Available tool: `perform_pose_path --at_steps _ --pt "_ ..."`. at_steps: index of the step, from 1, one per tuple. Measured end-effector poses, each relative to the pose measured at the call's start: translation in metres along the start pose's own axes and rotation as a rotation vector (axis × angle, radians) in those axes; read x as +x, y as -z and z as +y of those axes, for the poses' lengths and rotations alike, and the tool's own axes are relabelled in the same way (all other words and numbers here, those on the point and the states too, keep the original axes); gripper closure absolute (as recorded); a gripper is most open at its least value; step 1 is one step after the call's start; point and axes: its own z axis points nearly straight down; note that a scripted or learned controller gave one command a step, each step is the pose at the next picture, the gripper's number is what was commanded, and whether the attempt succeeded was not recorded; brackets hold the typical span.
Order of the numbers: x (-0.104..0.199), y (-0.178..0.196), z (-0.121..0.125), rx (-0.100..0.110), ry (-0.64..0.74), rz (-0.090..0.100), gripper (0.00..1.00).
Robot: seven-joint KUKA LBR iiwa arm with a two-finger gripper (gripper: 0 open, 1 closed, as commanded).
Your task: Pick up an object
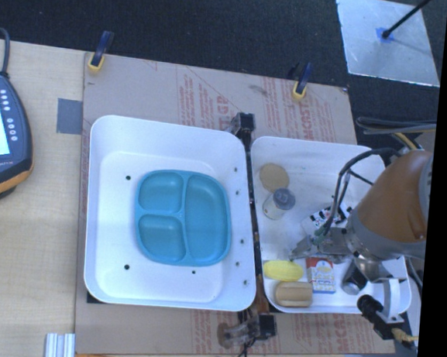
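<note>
The right bin (303, 154) contains the loose objects. A tan round disc (273, 176) lies flat near the far left corner; just beside it, nearer the camera, a small clear bottle with a grey cap (278, 202) lies tilted. Along the near wall sit a yellow oblong object (282, 270), a tan block (293, 294) and a small red-and-white carton (322, 275), close together. A small black-and-white item (320, 218) lies mid-bin.

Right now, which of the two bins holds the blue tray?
The left bin. The blue tray lies in its middle, while the right bin holds small items and the arm reaches into it.
</note>
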Motion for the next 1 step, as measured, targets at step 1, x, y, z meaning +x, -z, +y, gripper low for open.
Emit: perform_pose_path --at_steps 1 --pt "-0.001 0.0101 0.0006 0.001 0.002 -0.001 1.0"
